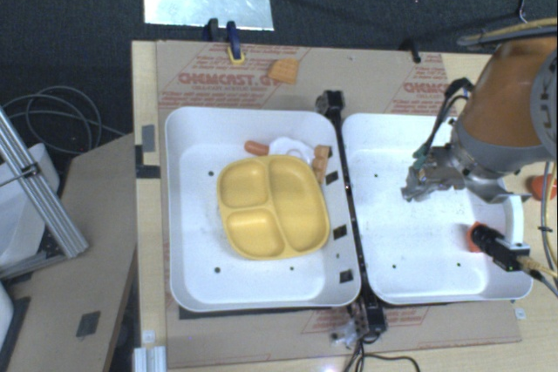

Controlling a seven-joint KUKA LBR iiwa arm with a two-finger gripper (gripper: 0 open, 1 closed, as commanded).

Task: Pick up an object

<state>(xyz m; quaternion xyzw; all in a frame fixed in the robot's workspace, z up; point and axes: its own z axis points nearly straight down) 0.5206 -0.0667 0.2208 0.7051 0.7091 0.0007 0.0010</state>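
My position: I am hanging over the right bin (436, 274), my gripper (425, 183) near its upper middle, with the orange-banded arm (514, 100) reaching in from the right.

Fingers: I am looking down at a dark cluster at my tip and cannot tell how far apart the fingers are standing; I am seeing nothing between them, so I am counting myself as carrying nothing.

Candidate objects: they are all lying in the left bin (187, 213). A yellow divided tray (272, 206) is sitting in the middle; a small orange piece (256, 148), a white piece (292, 147) and a tan block (322, 157) are crowding its far rim.

Directly under me: bare white floor, as far as I am judging it.

Risk, empty close: if I am descending here I am likely closing on nothing, because the floor beneath me is bare.

Risk, crossing over: the two bins are meeting at a dark-clipped divider (342, 187); travelling low, I am risking a strike on those raised walls.

Risk, tray: its broad shallow shape is looking too wide for my span; I am expecting a rim grasp to slip or tip it.

Risk, small pieces: they are touching or nearly touching the tray, so a finger coming down may be landing on the rim and shoving them away.

Risk, tan block: it is lying just beside the divider, leaving little room for a finger.
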